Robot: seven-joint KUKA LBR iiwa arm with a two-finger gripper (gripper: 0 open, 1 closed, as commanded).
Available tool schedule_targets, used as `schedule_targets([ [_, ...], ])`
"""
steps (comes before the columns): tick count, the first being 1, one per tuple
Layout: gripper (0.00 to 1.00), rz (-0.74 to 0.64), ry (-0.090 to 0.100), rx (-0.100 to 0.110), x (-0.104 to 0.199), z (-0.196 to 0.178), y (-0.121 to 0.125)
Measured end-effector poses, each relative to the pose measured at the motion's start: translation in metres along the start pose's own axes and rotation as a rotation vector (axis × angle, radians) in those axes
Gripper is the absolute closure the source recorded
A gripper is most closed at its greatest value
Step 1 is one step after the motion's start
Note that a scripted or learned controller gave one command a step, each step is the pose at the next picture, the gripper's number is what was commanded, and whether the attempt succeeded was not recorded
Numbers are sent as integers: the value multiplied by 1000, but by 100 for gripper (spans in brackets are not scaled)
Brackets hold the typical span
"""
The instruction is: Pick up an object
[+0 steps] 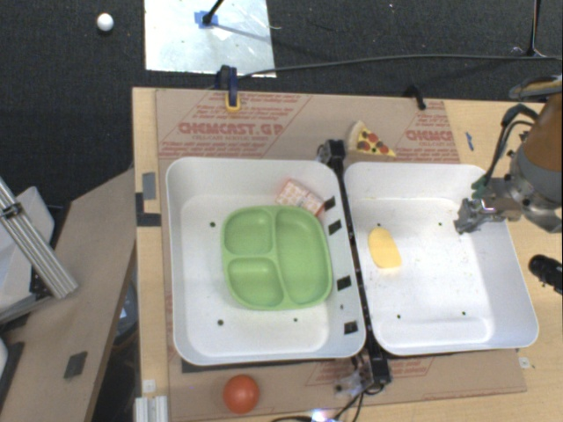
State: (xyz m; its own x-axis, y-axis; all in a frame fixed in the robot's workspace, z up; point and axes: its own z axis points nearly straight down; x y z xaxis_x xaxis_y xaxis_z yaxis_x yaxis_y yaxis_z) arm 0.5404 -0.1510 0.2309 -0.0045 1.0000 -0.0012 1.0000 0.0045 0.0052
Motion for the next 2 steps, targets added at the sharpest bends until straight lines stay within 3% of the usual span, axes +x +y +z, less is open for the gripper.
schedule_targets([
  [1,100,0,0,-1,-4,-47,-6],
  [2,100,-4,2,4,54,-44,-10],
])
